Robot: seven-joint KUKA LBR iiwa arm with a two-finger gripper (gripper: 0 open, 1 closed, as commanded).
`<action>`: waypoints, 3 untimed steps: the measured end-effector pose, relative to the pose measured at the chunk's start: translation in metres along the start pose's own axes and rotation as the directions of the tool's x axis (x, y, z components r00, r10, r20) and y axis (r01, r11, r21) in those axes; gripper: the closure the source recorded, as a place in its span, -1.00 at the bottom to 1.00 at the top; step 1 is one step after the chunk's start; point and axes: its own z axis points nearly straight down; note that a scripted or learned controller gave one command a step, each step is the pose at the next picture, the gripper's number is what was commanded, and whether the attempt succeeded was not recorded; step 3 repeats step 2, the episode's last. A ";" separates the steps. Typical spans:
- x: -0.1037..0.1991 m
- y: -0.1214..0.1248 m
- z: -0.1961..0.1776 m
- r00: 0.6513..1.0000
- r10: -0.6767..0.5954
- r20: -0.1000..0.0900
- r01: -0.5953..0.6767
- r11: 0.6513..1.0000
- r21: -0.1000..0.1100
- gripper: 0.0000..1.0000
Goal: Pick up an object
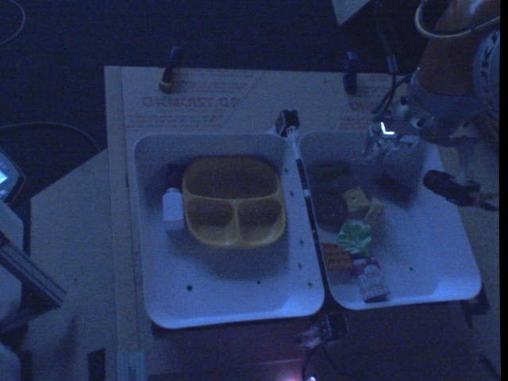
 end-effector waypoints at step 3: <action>0.001 -0.009 0.011 1.000 0.001 -0.002 -0.001 1.000 0.005 1.00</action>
